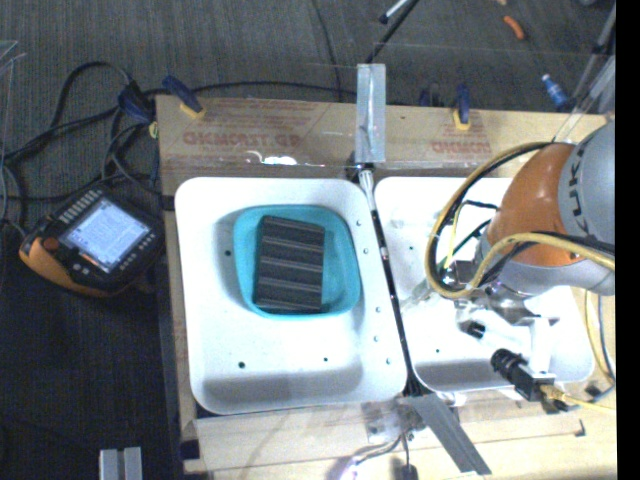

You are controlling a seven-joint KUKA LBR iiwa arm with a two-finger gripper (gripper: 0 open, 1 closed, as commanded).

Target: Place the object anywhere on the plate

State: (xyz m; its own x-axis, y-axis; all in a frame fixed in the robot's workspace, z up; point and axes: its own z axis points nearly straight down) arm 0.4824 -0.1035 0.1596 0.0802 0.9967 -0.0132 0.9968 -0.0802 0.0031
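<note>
Ridged dark block [290,262] on teal plate [346,268], left bin [210,358].

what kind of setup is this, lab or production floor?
Looks like a research lab: a wooden bench with clamped-on white bins, a teach pendant with loose cables on the carpet, and a dark ridged block on a teal plate.

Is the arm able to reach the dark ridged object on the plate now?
Probably yes: the dark ridged object lies uncovered on the blue plate in the left bin, nothing above it; the arm hangs over the right bin.
</note>
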